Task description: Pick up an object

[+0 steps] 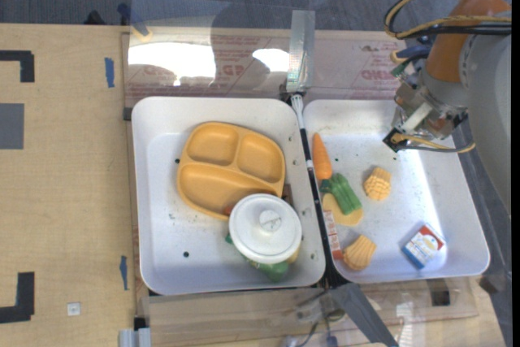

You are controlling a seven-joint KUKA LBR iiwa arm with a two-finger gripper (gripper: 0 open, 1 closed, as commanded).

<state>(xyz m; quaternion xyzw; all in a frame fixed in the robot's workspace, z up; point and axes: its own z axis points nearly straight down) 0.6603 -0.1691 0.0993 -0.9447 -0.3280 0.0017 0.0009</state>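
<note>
My gripper [418,116] hangs over the far part of the right shallow white bin [426,195], close to its far wall. From this view I cannot tell if the gripper is released or clenched.

The thing nearest to it is a short yellow corn cob piece [377,184], which lies on the bin floor and touches nothing else. Further to the left, an orange toy carrot [322,156] lies along the wall between the two bins. Just beside its lower end is a green ridged toy vegetable [344,191], which rests tilted on a pale yellow flat piece [351,213]. A second yellow corn cob piece [360,252] lies near the front wall. A small blue and white carton [423,245] lies in the front right corner, well apart from the others.

The left shallow white bin [158,199] holds a yellow-orange plastic plate with three compartments [231,166]. A round white lidded cup [266,227] lies over the front edge of this plate, with something green under it. Both bins stand on the pale wooden surface [57,175].
</note>
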